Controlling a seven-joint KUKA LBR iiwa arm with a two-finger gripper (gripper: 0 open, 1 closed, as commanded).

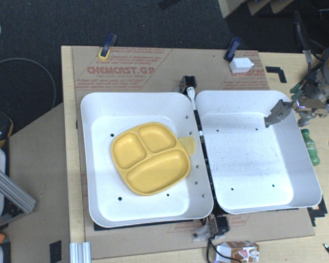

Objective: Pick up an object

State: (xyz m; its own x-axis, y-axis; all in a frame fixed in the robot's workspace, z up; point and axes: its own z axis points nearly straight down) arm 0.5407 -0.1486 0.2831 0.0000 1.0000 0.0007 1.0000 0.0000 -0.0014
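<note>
1 yellow divided plate (pixel 150 158) sits in the left bin (pixel 93 114), well to the left of the gripper (pixel 278 113) over the right bin's (pixel 296 196) far-right corner; gripper state: cannot tell.

We read red print, "CHEMCAST GP", on the brown protective sheet (pixel 153 64) along the bench's far edge; a second imprint toward its far right corner is illegible.

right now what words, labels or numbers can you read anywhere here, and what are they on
"CHEMCAST GP" in red, on the brown protective sheet under the bins, behind the left bin.
The same red print repeats behind the right bin, too blurred to read.
The packet at the bench's front edge: print too small to read.
</note>
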